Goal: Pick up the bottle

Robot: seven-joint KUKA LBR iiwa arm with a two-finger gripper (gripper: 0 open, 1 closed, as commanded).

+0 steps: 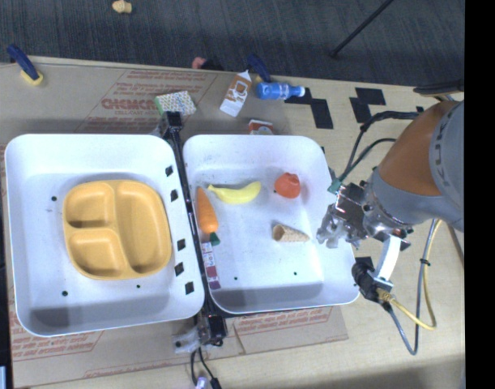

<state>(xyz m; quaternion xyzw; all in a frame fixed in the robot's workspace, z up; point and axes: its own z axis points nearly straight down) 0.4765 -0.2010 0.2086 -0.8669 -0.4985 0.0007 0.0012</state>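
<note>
A small blue bottle (pixel 276 91) with a pale cap lies on its side on the cardboard behind the right bin (pixel 255 146), outside both bins. My gripper (pixel 334 228) hangs over the right rim of the right bin, at about mid-height of that rim, far in front of the bottle. Nothing shows in its grasp. The closest object to it is a toy ice-cream cone (pixel 290 233), just to its left on the bin floor.
The right bin also holds a banana (pixel 236 192), a carrot (pixel 207 212) and a red-orange fruit (pixel 288 185). A yellow divided plate (pixel 117 228) lies in the left bin (pixel 28 160). A small carton (pixel 236 94) and a patterned packet (pixel 176 102) lie behind the bins.
</note>
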